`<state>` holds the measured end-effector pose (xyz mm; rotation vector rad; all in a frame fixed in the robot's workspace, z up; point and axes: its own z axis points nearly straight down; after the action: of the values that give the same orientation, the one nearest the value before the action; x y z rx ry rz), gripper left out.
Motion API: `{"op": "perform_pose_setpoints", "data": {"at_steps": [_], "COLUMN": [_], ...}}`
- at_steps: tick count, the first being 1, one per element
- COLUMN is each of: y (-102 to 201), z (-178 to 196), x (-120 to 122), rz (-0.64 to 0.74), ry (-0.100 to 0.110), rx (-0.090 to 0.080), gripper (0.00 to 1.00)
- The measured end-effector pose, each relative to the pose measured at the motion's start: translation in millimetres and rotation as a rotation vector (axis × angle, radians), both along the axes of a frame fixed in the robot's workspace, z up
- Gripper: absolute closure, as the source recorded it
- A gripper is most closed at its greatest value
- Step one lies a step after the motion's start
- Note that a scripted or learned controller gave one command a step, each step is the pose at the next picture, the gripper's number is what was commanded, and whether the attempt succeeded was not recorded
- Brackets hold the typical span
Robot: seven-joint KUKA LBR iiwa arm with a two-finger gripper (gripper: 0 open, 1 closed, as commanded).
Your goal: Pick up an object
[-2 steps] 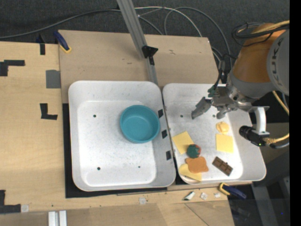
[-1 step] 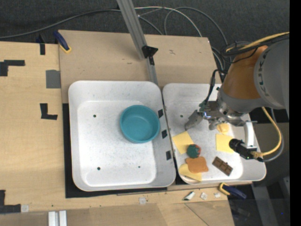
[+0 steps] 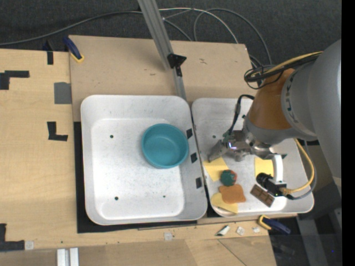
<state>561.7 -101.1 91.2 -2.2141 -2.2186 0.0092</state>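
My gripper [image 3: 219,146] hangs low over the left part of the right bin [image 3: 213,112], open, with nothing between its fingers. One fingertip [image 3: 213,154] is just above the upper edge of a flat yellow piece [image 3: 217,168]. Below that piece lie a dark green ball [image 3: 228,177], an orange slab [image 3: 232,193] and a pale yellow disc [image 3: 222,205] partly under the slab. A brown block [image 3: 260,194] and another yellow piece [image 3: 264,165] lie to the right, partly hidden by the arm. A blue bowl [image 3: 164,144] stands upright in the left bin [image 3: 105,165].
The grey arm with its orange band [image 3: 272,107] covers the right bin's upper right. A grey pole [image 3: 161,35] slants down to the bins' shared top edge. Cables loop over the board behind the bins. A blue and yellow clamp [image 3: 274,224] sits at the front edge.
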Motion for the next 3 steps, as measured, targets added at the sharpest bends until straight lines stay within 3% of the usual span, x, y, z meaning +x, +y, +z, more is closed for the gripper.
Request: {"op": "perform_pose_setpoints", "data": {"at_steps": [1,3], "y": [0.2,3.5], "z": [13.1,136.2], "x": [1.4,2.0], "rz": [0.001,0.0], "ry": [-0.004,-0.014], "rx": [0.0,-0.002], "gripper": [1.0,1.0]}}
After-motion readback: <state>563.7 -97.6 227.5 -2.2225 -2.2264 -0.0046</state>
